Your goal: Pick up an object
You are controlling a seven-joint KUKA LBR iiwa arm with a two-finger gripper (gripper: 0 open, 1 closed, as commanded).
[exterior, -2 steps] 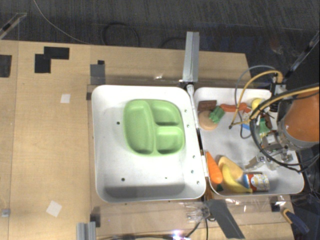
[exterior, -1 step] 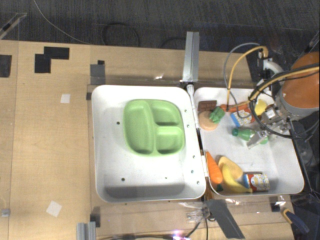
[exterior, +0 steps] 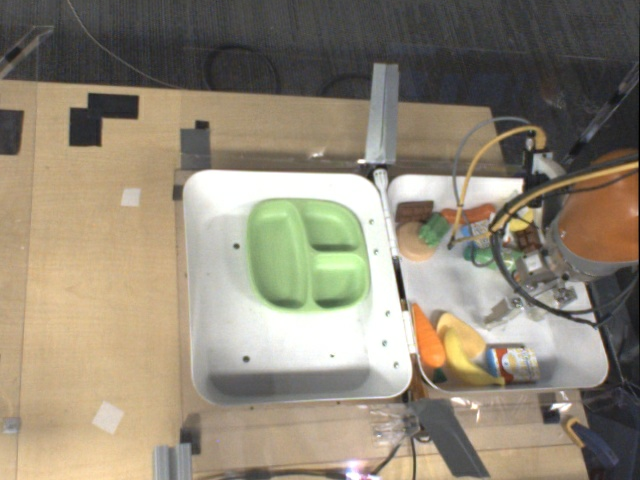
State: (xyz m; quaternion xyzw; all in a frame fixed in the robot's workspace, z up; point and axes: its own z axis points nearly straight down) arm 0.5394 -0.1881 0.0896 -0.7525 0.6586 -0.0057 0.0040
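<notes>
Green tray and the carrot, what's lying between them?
In the camera view, only the bins' white walls: the green tray sits in the left bin, the carrot against the right bin's left wall.

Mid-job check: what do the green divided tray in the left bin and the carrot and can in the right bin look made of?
The green divided tray looks like moulded plastic, matte, with soft rounded edges. The carrot is probably toy plastic: uniform orange with a slight sheen. The can seems to be metal with a printed label, though it is too small to be sure.
</notes>
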